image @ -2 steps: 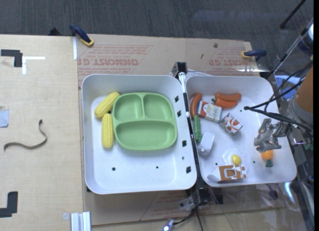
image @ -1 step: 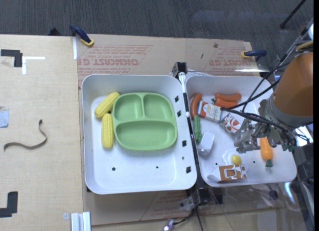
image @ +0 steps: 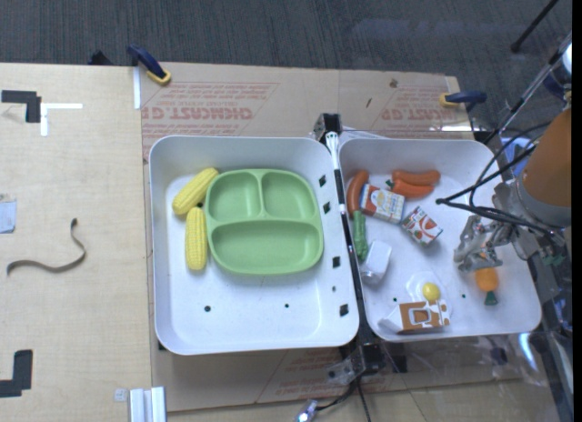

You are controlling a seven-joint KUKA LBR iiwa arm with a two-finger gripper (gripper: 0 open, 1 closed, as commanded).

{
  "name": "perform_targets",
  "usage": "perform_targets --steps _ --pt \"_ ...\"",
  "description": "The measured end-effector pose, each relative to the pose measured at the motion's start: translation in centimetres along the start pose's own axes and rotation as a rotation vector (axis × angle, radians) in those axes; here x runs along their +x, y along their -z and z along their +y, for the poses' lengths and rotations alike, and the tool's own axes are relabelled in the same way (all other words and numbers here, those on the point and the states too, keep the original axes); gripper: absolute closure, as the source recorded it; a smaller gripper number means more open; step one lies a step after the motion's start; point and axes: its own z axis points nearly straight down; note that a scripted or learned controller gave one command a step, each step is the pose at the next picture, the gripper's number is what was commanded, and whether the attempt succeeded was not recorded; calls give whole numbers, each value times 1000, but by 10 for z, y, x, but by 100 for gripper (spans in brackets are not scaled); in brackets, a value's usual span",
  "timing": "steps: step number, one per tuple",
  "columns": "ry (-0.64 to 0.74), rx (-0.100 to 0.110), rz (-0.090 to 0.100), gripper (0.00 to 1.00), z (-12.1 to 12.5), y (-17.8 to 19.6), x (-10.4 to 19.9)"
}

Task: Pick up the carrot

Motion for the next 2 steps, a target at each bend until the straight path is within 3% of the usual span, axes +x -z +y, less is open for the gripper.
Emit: perform_targets --steps 2 --pt "1 3 -12 100 0 20 -5"
